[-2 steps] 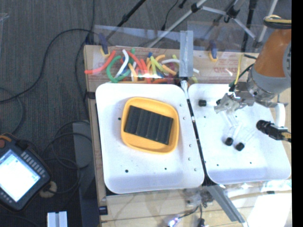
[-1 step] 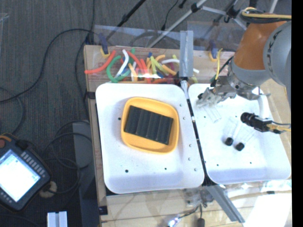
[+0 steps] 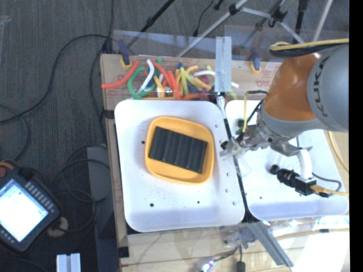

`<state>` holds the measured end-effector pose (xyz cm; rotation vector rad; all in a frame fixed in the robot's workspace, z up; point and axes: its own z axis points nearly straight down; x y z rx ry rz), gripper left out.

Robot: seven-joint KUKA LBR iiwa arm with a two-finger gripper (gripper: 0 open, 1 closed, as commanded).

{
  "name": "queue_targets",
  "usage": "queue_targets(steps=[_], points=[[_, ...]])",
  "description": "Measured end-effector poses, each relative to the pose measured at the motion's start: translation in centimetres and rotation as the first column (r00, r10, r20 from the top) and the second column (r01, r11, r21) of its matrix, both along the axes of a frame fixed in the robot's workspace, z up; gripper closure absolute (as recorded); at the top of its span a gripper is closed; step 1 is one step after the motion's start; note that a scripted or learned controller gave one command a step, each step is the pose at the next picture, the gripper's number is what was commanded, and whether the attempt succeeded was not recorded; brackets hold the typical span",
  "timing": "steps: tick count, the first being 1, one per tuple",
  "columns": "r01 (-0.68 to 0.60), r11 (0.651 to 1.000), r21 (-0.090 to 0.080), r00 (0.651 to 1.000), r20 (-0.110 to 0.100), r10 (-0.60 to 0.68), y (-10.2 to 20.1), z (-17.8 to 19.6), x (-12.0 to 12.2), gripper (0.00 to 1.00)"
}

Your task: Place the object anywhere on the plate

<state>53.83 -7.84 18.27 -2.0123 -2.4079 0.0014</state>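
You see the dark ribbed rectangular block (image 3: pixel 177 149) already lying on the yellow plastic plate (image 3: pixel 154 167); gripper (image 3: pixel 233 147) state unclear, I cannot tell.

The wooden bench (image 3: pixel 110 89) bears two shallow white bins touching side by side, the left bin (image 3: pixel 170 208) toward nine o'clock and the right bin (image 3: pixel 295 200) toward three, with a tangle of colored cables (image 3: pixel 164 79) at twelve.
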Motion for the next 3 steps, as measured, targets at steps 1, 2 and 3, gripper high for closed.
queue_targets(steps=[1, 2, 3], points=[[-0.072, 0.997, 0.001, 0.997, 0.0, 0.072, 3.7, 0.3, 3.0, 1.0], [-0.21, 0.978, -0.003, 0.978, 0.001, 0.21, 7.9, 0.0, 5.8, 1.0], [-0.21, 0.978, -0.003, 0.978, 0.002, 0.21, 7.9, 0.0, 5.8, 0.0]])
